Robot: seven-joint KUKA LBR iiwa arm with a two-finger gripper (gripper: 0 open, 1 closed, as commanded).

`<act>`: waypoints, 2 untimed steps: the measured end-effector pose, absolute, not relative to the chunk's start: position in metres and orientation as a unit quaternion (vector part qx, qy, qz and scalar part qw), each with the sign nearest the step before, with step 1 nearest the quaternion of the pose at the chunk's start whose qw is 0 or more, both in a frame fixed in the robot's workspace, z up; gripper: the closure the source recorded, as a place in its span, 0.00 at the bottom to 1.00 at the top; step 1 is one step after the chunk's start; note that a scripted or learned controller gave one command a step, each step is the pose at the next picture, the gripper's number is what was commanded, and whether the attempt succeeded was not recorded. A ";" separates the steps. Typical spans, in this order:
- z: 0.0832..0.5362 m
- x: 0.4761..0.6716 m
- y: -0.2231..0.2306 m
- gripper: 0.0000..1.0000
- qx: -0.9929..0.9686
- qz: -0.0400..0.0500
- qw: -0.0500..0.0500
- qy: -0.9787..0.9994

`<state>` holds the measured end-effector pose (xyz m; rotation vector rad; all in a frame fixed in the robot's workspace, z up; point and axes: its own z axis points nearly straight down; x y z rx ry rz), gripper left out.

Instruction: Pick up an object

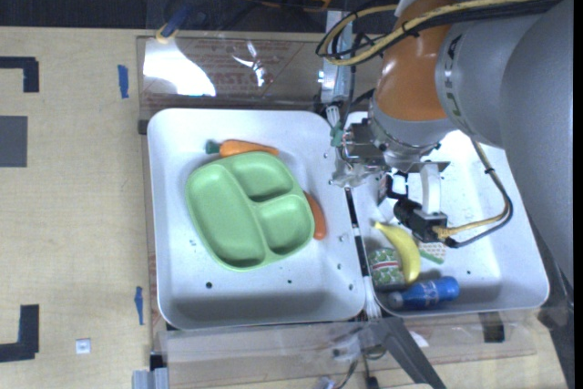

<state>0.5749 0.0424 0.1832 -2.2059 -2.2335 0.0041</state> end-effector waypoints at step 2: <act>0.215 0.487 -0.016 1.00 -0.745 0.002 0.001 -0.667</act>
